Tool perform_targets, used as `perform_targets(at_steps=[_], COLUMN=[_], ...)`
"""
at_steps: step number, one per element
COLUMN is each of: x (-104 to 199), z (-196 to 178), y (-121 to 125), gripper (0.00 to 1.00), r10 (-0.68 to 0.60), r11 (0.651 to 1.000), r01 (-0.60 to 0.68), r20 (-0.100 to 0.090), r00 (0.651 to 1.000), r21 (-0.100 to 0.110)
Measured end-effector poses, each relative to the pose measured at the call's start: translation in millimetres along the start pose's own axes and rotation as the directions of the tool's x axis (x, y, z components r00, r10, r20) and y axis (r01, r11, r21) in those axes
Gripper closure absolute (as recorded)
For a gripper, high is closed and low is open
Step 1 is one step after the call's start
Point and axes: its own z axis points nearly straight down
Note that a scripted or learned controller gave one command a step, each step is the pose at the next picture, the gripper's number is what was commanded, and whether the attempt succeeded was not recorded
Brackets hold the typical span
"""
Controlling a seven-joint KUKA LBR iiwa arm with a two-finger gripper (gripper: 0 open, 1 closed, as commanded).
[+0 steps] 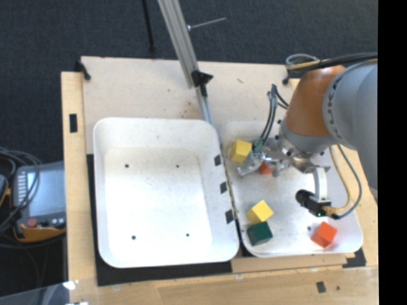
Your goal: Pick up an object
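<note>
Reaching from right, arm [331, 113] hanging over right bin [346, 243], claw [264, 161] low beside yellow cube [241, 151] near bin's upper left. Claw state: cannot tell. Second yellow cube [260, 211] touching green cube [259, 233] at bin's lower left. Orange cube [324, 234] sitting at bin's lower right. Left bin [108, 138] lying alongside on bench [127, 81].

A pale wooden bench [127, 88] bears two white bins side by side: left bin [105, 138]; right bin [346, 243].
</note>
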Motion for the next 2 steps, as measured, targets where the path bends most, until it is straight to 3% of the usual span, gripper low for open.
perform_targets(at_steps=[1,2], x=[-2.3,-0.7], z=[44.8,32.0], y=[0.7,2.3], gripper=[0.0,1.0], r10=[0.0,0.006], r11=[1.0,1.0], r01=[0.0,-0.006], r20=[0.001,-0.005], r00=[1.0,1.0], r21=[-0.007,-0.013])
